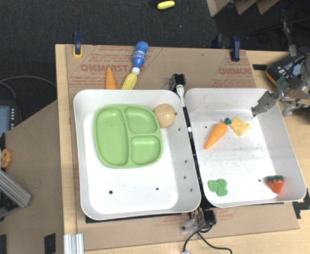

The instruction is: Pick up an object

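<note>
carrot [216, 135]: orange, tapered, green top, lying tilted in right bin [287, 142] | touching yellow block [240, 126] | jaws: cannot tell

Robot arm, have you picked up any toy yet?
Not yet. The gripper sits at the right bin's upper right edge with nothing between its fingers. The carrot, cheese, green toy and strawberry all lie in the bin. Reaching and grabbing remain.

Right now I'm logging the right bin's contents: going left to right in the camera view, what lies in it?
Green toy → carrot → yellow cheese wedge → strawberry, all in the right bin.
</note>
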Robot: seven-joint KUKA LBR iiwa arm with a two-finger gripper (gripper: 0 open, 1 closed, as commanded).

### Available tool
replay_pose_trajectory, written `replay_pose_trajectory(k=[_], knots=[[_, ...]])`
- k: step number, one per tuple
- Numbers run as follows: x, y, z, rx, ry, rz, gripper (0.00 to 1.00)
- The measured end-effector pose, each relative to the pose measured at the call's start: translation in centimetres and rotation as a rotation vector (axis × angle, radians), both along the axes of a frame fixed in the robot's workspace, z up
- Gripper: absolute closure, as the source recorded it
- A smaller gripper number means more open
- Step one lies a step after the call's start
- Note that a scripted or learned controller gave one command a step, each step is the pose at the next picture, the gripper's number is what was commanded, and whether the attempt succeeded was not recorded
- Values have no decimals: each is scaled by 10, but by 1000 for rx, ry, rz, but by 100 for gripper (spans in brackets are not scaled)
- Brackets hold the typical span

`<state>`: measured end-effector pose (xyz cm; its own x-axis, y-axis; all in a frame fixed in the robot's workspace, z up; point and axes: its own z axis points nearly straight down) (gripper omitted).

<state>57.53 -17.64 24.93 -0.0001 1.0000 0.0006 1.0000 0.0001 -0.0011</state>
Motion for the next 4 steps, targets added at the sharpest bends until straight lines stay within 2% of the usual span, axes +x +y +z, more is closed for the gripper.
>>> replay_pose_trajectory(k=[1,2,3,4], knots=[[3,37,-133,4,11,3,0],[31,76,-167,0,-1,5,0],[31,73,-154,-1,-4,0,100],[0,147,-59,2,-8,7,100]])
